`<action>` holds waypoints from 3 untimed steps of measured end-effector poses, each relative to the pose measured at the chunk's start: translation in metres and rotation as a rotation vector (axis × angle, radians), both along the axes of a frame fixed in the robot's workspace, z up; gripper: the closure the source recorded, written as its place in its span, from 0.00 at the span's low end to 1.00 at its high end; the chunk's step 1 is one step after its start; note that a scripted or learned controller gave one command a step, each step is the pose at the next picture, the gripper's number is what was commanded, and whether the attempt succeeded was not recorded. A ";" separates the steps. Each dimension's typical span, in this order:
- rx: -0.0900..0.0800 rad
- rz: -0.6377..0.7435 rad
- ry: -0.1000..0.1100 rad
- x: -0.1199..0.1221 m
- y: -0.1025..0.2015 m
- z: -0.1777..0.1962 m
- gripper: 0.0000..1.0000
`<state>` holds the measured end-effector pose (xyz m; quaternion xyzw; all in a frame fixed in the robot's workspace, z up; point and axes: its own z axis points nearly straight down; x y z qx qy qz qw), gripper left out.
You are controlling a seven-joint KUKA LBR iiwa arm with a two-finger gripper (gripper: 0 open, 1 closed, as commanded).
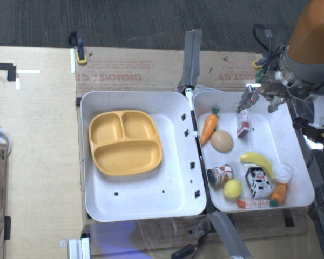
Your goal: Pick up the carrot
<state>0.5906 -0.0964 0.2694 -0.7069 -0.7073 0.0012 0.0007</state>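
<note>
The carrot [208, 128] lies in the right bin [297, 144], at its upper left, close against the wall that divides the two bins, with a tan egg-shaped ball [222, 141] just beside its lower right. Nothing grips it, so the task looks to be at the approach step: the gripper [259, 97] hangs over the upper middle of the right bin, well to the right of the carrot. A small red-and-white packet [243, 123] sits right under the gripper's left fingertip; whether it is pinched or merely lies below is not clear, and whether the gripper is released or clenched cannot be told from this slant.

The carrot's long axis runs on a slant, from upper right to lower left. Its green top [215, 111] points up and slightly right, toward the far rim; its narrow tip points down and left, toward the dividing wall.

The next move, as I judge it, calls for travelling left across the bin, turning the wrist so the fingers close across the carrot's width near its thick middle, and descending without striking the wall or the ball.
</note>
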 end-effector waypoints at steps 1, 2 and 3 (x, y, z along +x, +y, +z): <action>0.001 0.159 0.001 0.018 0.070 -0.068 0.00; 0.000 0.155 -0.001 0.045 0.041 -0.079 0.00; 0.000 0.275 -0.003 0.065 0.036 -0.078 0.00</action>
